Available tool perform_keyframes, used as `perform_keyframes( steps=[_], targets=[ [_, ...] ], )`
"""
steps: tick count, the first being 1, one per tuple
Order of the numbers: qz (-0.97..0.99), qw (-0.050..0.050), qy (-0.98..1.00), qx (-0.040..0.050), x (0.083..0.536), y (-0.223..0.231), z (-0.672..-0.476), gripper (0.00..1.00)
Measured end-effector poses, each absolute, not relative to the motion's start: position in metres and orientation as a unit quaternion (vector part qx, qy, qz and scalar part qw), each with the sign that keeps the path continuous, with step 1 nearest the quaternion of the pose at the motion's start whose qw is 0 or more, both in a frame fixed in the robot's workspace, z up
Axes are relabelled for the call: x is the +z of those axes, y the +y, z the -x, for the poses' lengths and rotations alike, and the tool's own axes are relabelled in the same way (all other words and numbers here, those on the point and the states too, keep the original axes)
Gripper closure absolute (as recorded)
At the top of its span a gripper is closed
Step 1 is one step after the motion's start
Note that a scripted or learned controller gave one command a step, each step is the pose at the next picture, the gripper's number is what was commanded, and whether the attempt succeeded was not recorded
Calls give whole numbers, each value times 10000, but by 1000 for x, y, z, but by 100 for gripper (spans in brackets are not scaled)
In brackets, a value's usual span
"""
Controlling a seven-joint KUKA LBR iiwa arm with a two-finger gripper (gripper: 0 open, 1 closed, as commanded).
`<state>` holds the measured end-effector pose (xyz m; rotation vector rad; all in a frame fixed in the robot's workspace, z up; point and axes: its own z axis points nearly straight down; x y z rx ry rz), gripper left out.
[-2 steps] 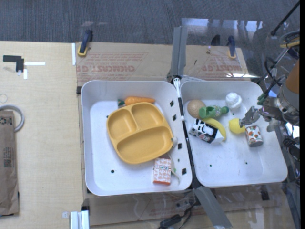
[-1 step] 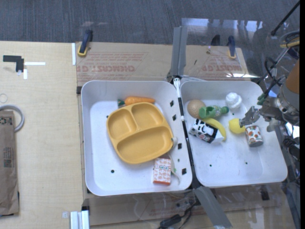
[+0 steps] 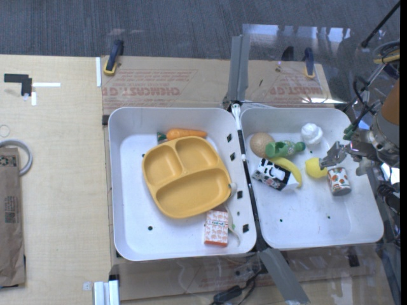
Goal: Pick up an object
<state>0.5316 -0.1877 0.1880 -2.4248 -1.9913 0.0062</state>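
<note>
Left white bin [image 3: 121,189]: yellow divided plastic plate [image 3: 186,176], centre; orange carrot [image 3: 186,133] touching its upper edge; small orange juice carton [image 3: 216,227] just below it.

Right white bin [image 3: 318,224]: tan round potato [image 3: 261,143], green toy [image 3: 284,149], white ball-shaped object [image 3: 311,132], yellow banana [image 3: 289,169], black-and-white carton [image 3: 273,175], yellow lemon [image 3: 313,167], small printed can [image 3: 339,182], upright.

Grey two-finger gripper [image 3: 335,157]: at frame right, just above the can and beside the lemon; whether released or clenched cannot be told.

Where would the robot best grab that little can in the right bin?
Probably across the round sides of the can, coming from above. It seems to stand upright with bare bin floor in front, though the lemon and the gripper crowd its upper left.
</note>
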Motion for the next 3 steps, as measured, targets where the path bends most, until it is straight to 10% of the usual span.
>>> perform_keyframes(
  steps=[1,2,3],
  targets=[
    [7728,20,-6346,20,188,-188,-532,0],
    [8371,8,-5471,27,291,-188,-537,0],
    [8360,19,-5486,59,297,-188,-538,100]
  ],
)
